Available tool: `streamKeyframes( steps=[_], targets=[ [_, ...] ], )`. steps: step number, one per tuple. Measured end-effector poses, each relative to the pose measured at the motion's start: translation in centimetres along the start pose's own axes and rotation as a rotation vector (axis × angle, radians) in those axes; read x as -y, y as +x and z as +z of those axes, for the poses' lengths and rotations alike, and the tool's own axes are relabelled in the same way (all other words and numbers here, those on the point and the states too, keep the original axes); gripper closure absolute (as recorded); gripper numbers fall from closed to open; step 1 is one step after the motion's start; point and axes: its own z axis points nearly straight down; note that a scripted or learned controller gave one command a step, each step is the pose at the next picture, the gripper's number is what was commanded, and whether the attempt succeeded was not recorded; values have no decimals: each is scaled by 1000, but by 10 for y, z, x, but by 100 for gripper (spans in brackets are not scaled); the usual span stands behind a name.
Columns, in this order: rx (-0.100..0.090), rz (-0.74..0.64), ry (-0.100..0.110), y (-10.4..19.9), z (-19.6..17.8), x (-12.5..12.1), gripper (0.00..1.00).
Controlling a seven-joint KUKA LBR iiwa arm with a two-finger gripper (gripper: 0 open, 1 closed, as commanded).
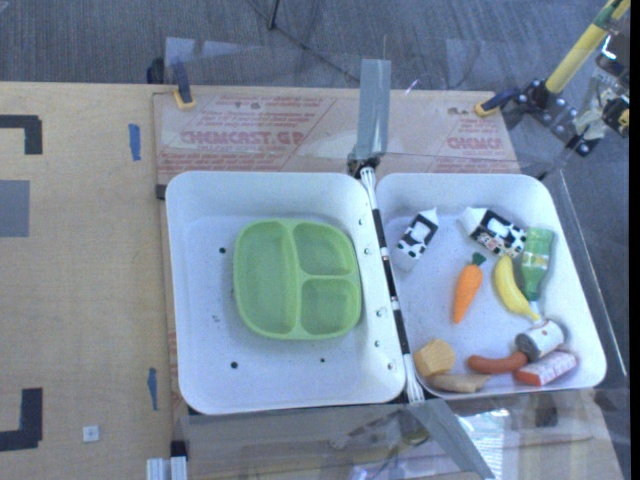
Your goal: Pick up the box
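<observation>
The small green cardboard box (537,253) lies in the right white plastic bin (565,218), just beside the yellow toy banana (512,288), so I judge a descent from its wall-side, clear of the banana, safest, though I cannot tell the pincer's state.

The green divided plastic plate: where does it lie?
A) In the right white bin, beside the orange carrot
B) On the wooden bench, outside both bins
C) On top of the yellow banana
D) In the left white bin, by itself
D: the green divided plastic plate sits alone inside the left white bin, while the orange carrot and yellow banana lie in the right white bin.
</observation>
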Motion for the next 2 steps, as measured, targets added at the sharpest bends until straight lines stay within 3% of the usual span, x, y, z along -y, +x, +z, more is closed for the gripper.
streamKeyframes(
  steps=[2],
  targets=[
    [2,-13,-6,7,-21,1,100]
  ],
)
